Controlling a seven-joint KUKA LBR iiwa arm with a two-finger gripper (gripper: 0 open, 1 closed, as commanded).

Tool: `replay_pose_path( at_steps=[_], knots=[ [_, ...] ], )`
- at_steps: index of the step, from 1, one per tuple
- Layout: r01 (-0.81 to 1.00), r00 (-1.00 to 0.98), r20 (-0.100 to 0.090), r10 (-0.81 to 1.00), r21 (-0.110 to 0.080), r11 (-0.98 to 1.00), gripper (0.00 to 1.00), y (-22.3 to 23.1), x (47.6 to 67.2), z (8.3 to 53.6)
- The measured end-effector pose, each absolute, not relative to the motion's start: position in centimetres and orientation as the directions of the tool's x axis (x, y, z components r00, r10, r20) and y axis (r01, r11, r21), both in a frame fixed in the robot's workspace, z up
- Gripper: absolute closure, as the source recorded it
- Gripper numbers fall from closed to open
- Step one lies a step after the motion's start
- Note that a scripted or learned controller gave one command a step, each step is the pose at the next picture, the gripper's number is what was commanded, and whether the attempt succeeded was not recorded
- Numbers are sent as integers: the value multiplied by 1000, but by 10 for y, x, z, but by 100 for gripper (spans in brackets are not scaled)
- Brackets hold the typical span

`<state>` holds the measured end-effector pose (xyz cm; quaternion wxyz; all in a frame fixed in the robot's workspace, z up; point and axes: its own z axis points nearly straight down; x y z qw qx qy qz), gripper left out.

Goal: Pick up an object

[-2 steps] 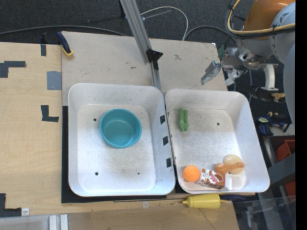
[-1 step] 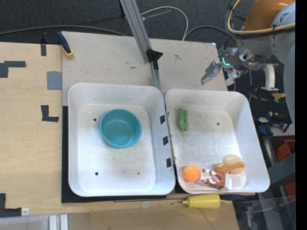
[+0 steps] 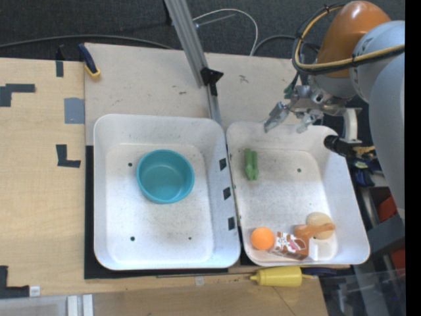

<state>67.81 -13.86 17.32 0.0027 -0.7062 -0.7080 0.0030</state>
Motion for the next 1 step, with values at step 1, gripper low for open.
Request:
replay_pose_path(
  at_steps=[1],
  knots=[
    [1000, -2, -1, 1000, -7, 2, 0, -139, 667, 123]
  ],
)
